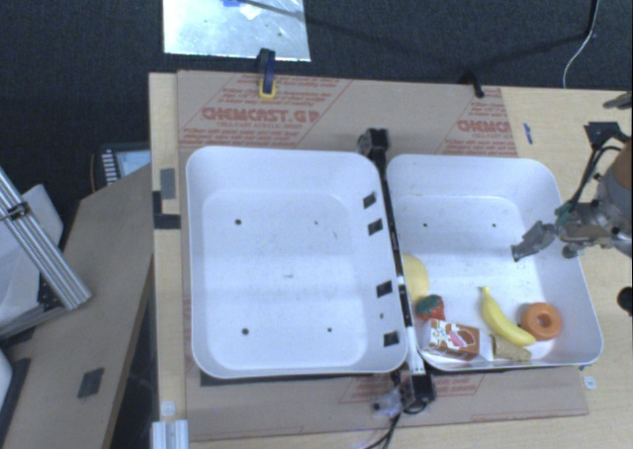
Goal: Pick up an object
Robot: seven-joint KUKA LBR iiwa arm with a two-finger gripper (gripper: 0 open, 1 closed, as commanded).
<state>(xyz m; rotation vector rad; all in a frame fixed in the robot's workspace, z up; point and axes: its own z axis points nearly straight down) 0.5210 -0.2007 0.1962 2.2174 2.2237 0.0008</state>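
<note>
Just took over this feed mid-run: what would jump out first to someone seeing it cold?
The colourful pile in the right bin's near corner: a banana, an orange ring, a small red packet and a pale yellow piece by the divider. Next, the gripper reaching in over that bin's right rim, above the pile. The left bin is a plain white expanse.

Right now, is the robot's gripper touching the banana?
Apart. The camera view shows the gripper near the right bin's rim, with bare white floor between it and the banana.

Red "CHEMCAST G P" print on brown board (297, 106) under bins, repeated at rt. Snack pack (453, 339) text illegible.
</note>
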